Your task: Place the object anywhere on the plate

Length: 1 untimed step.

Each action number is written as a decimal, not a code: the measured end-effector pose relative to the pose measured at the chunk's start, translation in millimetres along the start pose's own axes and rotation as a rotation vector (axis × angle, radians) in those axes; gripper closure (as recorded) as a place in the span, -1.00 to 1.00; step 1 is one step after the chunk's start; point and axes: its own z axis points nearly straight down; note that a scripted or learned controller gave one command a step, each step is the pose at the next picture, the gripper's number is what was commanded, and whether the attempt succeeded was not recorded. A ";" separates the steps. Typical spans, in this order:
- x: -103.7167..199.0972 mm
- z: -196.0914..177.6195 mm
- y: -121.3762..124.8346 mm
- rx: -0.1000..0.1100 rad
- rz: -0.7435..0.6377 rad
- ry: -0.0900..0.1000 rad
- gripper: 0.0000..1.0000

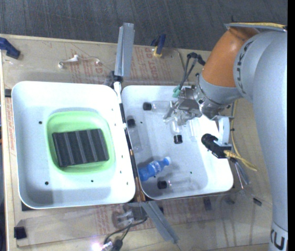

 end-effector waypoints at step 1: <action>0.0 -0.1 0.1 0.000 0.000 0.000 -1.00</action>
